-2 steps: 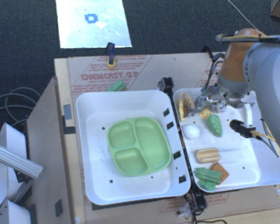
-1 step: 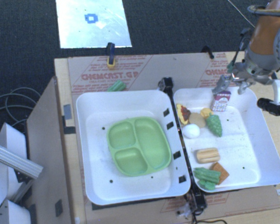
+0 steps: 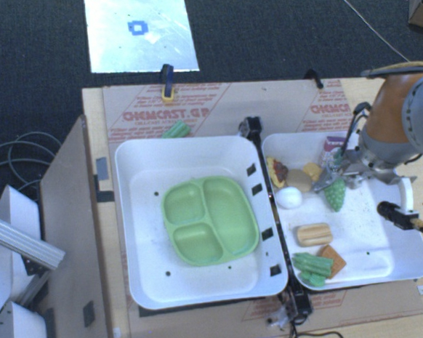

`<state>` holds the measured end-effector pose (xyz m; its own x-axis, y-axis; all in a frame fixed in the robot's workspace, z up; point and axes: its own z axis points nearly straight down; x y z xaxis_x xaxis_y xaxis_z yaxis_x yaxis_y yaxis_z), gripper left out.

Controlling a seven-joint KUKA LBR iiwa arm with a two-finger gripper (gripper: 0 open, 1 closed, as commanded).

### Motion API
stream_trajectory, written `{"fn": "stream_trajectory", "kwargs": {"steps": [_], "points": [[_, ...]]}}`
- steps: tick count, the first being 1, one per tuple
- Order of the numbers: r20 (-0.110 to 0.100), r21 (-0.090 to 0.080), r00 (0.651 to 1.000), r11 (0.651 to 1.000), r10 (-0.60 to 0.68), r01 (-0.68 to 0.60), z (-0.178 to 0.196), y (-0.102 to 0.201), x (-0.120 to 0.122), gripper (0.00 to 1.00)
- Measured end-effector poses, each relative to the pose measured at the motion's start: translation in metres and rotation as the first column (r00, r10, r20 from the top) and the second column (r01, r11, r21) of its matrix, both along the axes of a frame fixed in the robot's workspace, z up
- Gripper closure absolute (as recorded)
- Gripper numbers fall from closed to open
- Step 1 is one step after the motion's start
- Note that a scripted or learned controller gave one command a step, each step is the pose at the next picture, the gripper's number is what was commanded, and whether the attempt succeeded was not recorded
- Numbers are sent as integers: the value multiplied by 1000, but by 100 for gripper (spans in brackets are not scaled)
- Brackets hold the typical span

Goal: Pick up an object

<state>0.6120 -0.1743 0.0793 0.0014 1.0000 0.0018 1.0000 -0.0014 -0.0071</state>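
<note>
My gripper [image 3: 334, 177] hangs over the upper middle of the right bin [image 3: 404, 259], on the grey arm with the orange band that comes in from the right. Directly under it, touching or nearly so, is a knobbly green toy [image 3: 336, 195]. Close by lie a yellow cheese piece [image 3: 312, 171], a white egg [image 3: 289, 197], a yellow and brown food toy [image 3: 277, 172] and a purple packet [image 3: 333, 145]. Nearer the front are a tan bun [image 3: 313, 233], an orange cracker [image 3: 334, 258] and a bundle of green beans [image 3: 312, 266].
The left bin [image 3: 138, 207] holds a green divided plate [image 3: 210, 219]. A black divider with clips [image 3: 265, 197] runs between the bins. The right bin's right half shows bare floor. A green item [image 3: 176, 130] lies behind the left bin on the cardboard.
</note>
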Motion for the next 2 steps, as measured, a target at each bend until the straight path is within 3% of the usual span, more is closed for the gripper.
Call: {"fn": "stream_trajectory", "kwargs": {"steps": [1,2], "points": [[12,-3,1000,1000,6,-6,17,0,5,100],[14,2,1000,1000,14,-14,113,111,-29,100]]}}
